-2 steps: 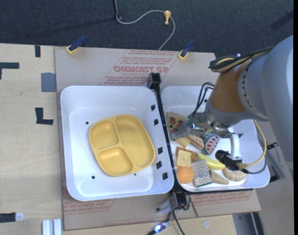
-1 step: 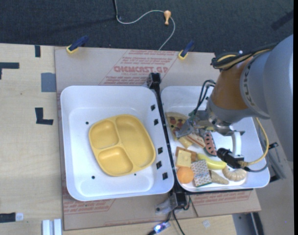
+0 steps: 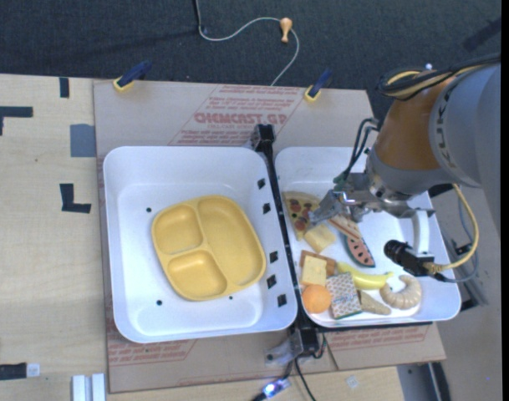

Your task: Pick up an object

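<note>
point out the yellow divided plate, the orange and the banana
yellow divided plate [image 3: 229,239]: camera view, on the flat of its large right compartment.
orange [image 3: 317,299]: camera view, middle of the fruit.
banana [image 3: 369,279]: camera view, middle of its yellow body.

A sheet of brown cardboard [image 3: 237,115] with red printed lettering covers the middle of a pale wooden bench [image 3: 37,249]. Left of the cardboard, the bench top carries dark tape marks [image 3: 74,197]. Beyond the cardboard's far edge lies dark carpet-like floor [image 3: 87,15], crossed by a thin white cord [image 3: 246,27]. A yellow-and-blue clamp [image 3: 130,76] and another clamp [image 3: 318,83] grip that far edge.
</note>
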`<state>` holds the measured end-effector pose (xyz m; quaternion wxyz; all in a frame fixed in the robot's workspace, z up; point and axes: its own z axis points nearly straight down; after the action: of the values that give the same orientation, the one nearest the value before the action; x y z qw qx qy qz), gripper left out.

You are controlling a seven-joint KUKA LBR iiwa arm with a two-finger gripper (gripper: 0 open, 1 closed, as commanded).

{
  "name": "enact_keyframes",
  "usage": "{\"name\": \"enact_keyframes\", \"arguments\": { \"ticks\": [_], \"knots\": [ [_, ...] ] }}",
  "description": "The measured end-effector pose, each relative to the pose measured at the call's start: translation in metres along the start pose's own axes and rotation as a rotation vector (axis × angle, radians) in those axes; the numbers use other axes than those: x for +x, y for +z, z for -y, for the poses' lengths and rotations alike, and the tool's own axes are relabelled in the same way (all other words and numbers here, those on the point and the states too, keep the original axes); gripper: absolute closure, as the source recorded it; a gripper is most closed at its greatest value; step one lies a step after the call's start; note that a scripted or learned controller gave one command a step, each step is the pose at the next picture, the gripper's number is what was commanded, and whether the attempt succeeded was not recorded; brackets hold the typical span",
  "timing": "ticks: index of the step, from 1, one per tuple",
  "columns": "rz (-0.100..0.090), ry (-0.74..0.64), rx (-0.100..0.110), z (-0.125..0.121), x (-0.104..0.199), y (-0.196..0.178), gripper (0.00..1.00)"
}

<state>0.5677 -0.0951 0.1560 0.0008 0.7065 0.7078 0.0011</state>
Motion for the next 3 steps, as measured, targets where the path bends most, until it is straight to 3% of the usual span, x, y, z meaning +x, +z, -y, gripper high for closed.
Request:
{"name": "enact_keyframes", "arguments": {
  "ticks": [1,2,3],
  "knots": [
    [0.001,0.001,0.000,0.008,-0.005,-0.050,1.00],
    [0.000,0.000,0.002,0.007,-0.004,-0.069,1.00],
    [-0.001,-0.004,0.004,-0.007,0.039,-0.069,1.00]
  ]
}}
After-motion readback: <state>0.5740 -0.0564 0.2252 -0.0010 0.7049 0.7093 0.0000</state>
